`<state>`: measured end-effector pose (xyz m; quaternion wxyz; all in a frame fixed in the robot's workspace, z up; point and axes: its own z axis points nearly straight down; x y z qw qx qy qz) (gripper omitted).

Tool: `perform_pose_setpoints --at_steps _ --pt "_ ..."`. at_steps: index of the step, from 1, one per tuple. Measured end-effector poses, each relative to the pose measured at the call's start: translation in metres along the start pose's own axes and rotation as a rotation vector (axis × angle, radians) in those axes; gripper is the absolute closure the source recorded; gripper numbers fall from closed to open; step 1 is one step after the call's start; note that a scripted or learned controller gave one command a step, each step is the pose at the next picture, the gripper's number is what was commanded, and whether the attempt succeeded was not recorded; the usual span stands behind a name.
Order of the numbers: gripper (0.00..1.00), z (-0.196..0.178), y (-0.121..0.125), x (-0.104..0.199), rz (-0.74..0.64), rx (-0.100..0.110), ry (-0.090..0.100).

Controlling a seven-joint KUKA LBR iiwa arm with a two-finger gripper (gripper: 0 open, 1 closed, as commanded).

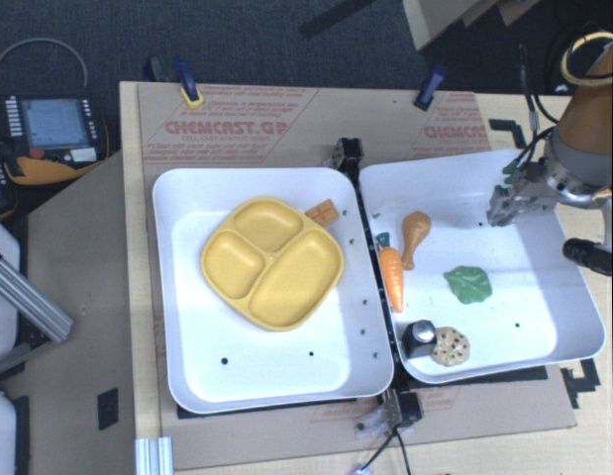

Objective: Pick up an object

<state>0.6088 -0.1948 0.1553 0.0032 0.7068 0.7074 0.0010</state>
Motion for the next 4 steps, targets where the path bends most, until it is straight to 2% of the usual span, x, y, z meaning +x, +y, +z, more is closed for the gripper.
perform_pose_setpoints --at_steps 2,3,4 --pt "1.0 -0.118 0.004 0.005 -0.001 -0.003 -0.001" --pt "1.0 -0.115 -0.008 0.046 -0.003 0.008 0.005" --pt "1.0 -0.102 -0.032 0.093 -0.004 0.01 0.005"
